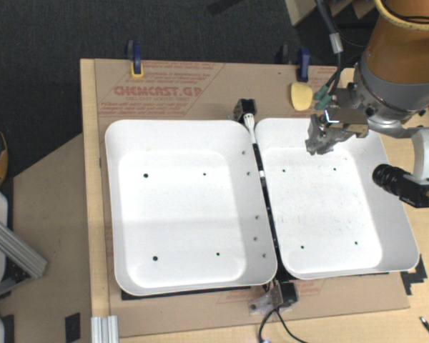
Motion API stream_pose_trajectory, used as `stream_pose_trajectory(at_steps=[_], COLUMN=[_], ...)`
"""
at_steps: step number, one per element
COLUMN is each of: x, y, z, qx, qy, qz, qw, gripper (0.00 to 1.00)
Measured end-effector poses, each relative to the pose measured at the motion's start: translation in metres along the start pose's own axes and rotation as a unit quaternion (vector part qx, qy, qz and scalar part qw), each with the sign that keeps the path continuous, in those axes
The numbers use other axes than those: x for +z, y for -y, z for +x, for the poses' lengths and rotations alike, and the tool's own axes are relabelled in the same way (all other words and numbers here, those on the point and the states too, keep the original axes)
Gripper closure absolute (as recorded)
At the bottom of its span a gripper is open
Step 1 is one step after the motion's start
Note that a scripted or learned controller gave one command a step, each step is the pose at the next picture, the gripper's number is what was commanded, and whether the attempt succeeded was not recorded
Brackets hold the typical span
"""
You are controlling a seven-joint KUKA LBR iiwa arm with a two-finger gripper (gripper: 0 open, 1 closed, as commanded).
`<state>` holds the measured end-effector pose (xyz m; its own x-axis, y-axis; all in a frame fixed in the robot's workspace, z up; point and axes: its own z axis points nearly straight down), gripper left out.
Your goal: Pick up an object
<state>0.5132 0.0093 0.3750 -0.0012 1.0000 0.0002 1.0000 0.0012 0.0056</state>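
Candidates for picking are thin on the ground: the one loose thing we can spot is a small pale-yellow lump (300,96) sitting on the brown surface (93,191) just behind the right bin (343,263), outside its rim and near a blue clamp (304,64). Both the right bin and the left bin (179,277) look bare apart from a few dark dots (screws or marks, hard to say).

Our hand (319,146) hangs over the back-left corner of the right bin, close to the lump but not on it, and nothing sits between its fingers. Whether they're apart or together we honestly can't tell, it's too blurry there.

Going by its rounded, matte look, we'd guess the lump is light and a bit squishy, like foam or soft rubber. If so it should forgive a firm squeeze and not slip much. We'd take it across its narrow width, coming straight down. Being so light, it might scoot away if a finger nudges it first.
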Motion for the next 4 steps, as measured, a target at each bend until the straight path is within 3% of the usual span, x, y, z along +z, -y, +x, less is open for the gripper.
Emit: stream_pose_trajectory(at_steps=[1,2,3,4], x=[0.105,0.014,0.121,0.037], y=[-0.039,-0.042,-0.033,-0.058], z=[0.031,0.083,0.153,0.098], qx=[-0.001,-0.003,-0.003,0.003], qy=[0.000,-0.002,0.000,0.000], qz=[0.008,-0.003,0.009,-0.003], qw=[1.0000,1.0000,1.0000,1.0000], gripper=[1.00,1.00,1.00,1.00])
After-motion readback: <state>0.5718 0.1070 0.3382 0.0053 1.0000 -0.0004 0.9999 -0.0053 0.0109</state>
